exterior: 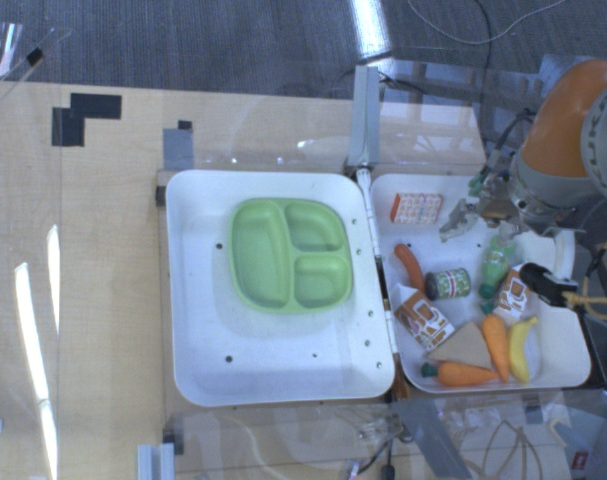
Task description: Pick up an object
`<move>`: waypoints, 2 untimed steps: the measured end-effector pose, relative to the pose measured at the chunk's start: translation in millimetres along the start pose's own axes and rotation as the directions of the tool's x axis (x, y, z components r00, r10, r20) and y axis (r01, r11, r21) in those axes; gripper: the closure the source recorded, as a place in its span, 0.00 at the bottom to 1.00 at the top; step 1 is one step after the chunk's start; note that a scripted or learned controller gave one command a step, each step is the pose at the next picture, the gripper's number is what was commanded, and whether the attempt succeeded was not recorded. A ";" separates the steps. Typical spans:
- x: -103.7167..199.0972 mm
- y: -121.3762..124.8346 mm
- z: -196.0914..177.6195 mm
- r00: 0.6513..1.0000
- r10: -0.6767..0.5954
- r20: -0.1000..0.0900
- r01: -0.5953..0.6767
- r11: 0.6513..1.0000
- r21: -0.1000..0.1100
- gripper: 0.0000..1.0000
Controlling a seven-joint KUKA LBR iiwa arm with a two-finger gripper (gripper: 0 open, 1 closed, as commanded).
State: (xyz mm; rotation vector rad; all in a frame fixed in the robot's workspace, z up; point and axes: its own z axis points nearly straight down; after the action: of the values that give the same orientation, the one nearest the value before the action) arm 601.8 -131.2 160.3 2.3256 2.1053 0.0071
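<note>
Toys are heaped in the right bin (575, 373), ready to be picked: carrots, banana (523, 348), can (448, 284). Gripper (473, 213) is hung above its far side; nothing is seen gripped, its spread cannot be told.

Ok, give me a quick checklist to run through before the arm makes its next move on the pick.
1. Objects within reach in the right bin: ok; it holds carrots, a banana, a can and small cartons.
2. Tool over the right bin: ok, near its upper part.
3. Tool free of load: ok, nothing seen between its fingers.
4. Finger opening: cannot tell, too blurred.
5. Target isolated: not ok; the lower items crowd together, though the carton near the top lies apart.
6. Left bin: ok, the green divided plate sits away from the arm.
</note>
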 end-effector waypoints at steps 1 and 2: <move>-1.1 24.6 73.3 0.990 0.144 0.000 -0.144 0.990 -0.001 0.00; -35.1 -28.3 -15.4 0.971 0.238 0.001 -0.238 0.971 0.000 0.00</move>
State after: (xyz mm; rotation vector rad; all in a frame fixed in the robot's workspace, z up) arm 570.1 -163.3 175.6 2.5605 1.8117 0.0071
